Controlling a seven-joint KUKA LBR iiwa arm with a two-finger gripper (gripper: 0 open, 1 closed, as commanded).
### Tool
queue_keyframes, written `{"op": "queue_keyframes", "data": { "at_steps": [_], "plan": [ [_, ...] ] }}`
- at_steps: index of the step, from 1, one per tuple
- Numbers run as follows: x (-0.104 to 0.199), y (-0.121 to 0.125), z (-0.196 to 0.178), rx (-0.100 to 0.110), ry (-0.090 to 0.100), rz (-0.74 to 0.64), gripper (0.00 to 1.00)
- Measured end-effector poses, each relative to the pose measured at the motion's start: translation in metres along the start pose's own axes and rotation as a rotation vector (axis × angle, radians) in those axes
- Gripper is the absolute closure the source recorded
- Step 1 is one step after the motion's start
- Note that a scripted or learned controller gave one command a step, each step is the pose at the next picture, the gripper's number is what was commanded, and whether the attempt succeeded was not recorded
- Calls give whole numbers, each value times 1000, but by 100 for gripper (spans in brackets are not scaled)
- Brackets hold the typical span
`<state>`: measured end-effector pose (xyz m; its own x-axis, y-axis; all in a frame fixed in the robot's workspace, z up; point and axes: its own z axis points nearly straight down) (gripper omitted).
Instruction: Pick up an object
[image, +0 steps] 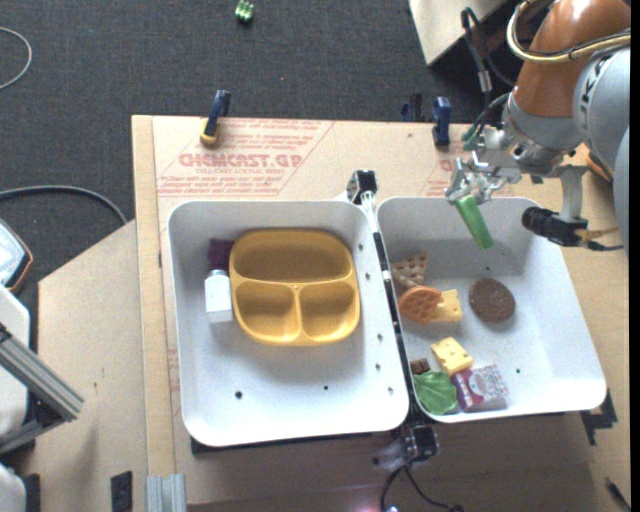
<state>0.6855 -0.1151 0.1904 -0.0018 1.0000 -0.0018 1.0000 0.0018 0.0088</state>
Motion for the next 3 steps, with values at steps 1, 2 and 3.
{"op": "queue_keyframes", "data": {
  "at_steps": [1,2,3],
  "plan": [
    [0,2,-38,2,0,1,100],
    [4,-45,-37,14,3,4,100],
    [25,-86,-44,13,3,3,100]
  ]
}}
